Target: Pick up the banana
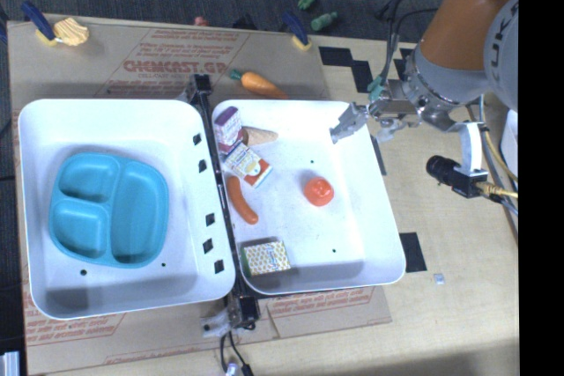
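I am watching the arm [458, 40] reaching in from the right, with the gripper [345, 126] hanging over the far right corner of the right bin [370, 216], just above its rim. From this angle I cannot tell whether the jaws are released or clenched.

I am not managing to pick out the banana with any certainty. The nearest match is a pale tan tapering piece [261, 136] lying at the far left of the right bin, touching a small purple carton [227, 125] and well apart from the gripper.

5 other things are sitting in that bin:
- a small white and orange box [248, 165] is lying just below the carton
- a sausage [242, 201] is lying along the left wall
- an orange-red tomato [318, 190] is sitting near the middle
- a patterned packet [265, 257] is resting at the near wall

A carrot [259, 84] is lying on the cardboard [159, 66] beyond the bins. In the left bin [35, 154], a blue divided plate [110, 209] is lying flat.
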Tool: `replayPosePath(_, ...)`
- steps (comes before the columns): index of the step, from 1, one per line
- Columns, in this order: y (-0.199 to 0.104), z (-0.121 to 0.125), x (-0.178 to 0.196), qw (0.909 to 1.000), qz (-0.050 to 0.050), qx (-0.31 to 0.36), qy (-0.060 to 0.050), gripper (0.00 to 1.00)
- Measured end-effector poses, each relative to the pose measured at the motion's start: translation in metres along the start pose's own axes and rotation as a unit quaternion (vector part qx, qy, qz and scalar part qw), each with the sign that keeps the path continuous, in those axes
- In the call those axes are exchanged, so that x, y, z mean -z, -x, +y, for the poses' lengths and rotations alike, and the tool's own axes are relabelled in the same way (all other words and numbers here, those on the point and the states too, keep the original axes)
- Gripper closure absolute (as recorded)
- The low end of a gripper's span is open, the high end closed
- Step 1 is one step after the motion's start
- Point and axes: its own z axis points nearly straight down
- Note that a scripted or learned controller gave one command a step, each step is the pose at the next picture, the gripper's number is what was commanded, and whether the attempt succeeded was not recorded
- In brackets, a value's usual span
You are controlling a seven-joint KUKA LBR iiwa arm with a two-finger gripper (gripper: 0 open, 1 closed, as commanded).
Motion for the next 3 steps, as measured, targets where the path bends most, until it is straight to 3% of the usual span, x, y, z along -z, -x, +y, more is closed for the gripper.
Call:
replayPosePath(1,-0.052,-0.048,-0.011,0.9969,0.000,-0.079,-0.001,0.00)
replayPosePath(2,-0.082,-0.073,-0.108,0.9522,0.001,-0.305,-0.002,0.00)
replayPosePath(3,-0.151,-0.034,-0.093,0.9694,0.001,-0.245,0.000,0.00)
